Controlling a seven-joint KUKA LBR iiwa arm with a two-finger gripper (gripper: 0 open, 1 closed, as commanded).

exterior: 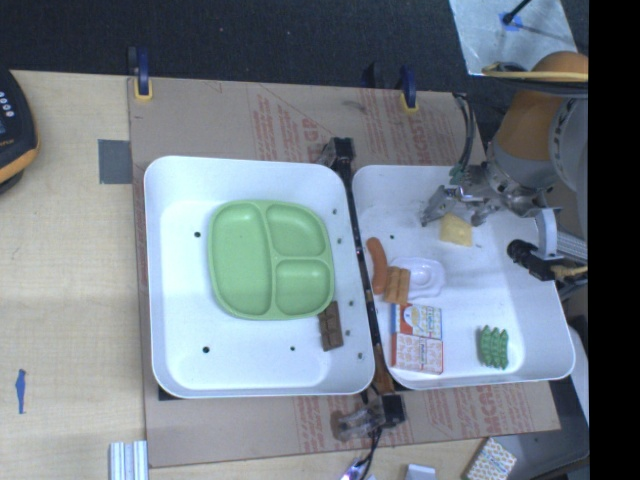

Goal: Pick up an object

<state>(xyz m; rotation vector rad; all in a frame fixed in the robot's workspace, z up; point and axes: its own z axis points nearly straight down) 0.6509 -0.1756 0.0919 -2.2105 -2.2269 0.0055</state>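
right bin | pale yellow block | tool just above

Legible text — very little at this resolution.

Brown cardboard sheet under both bins: faint red printed lettering runs in diagonal bands along its far edge and again on the near strip below the right bin; the characters are too small and washed out to read.

Small card or packet lying flat in the right bin, near side: white with red and orange printing, a picture panel and some small marks — none can be made out as words.

Dark device at the far left edge of the bench: a few pale buttons or keys show, no readable numbers.

No brand names or signs readable elsewhere.
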